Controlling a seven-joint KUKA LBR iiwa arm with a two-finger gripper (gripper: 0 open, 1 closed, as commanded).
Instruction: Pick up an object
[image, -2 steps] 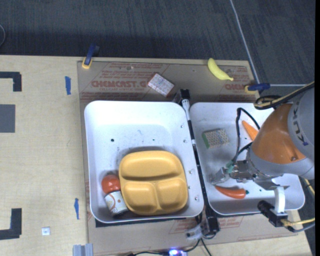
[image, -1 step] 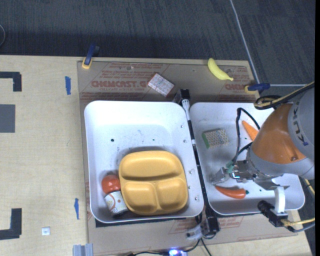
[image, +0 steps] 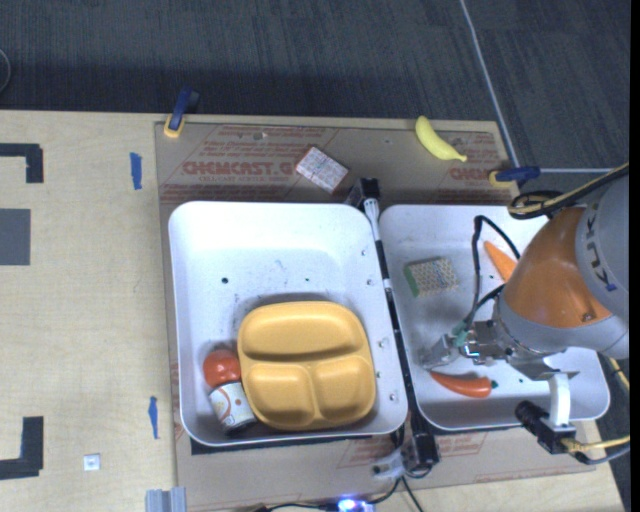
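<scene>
The bench (image: 80, 330) is pale wood w/ black marks along its left edge, a sheet of printed cardboard (image: 250, 160) under both bins. The arm (image: 565, 275), grey w/ the orange band, comes in from the right and covers most of the right bin's (image: 430, 400) far side; whatever lies under it can't be seen. The left bin (image: 200, 240) holds a big yellow divided tray (image: 305, 362), upside-looking or not I can't say, which hides part of the stuff beside it. Tucked at its left edge: a red-orange round thing (image: 220, 367) and a small white can-like item (image: 230, 402) w/ orange print, both partly covered by the tray.

In the right bin, the gripper (image: 455, 347) sits low near the bin floor, approx. mid-bin; it's small, dark and blurry, so how wide it stands, or whether it has hold of anything, I can't tell. Just below it lies a red-orange chili pepper (image: 462, 383), on the bin floor, very near the tool, contact unclear. An orange carrot-like piece (image: 499, 260) pokes out from behind the arm, rest hidden. A small green-grey mesh pad (image: 431, 274) sits toward the bin's far left.

Outside the bins: a yellow banana (image: 438, 140) and a small patterned card (image: 320, 168) on the cardboard.
</scene>
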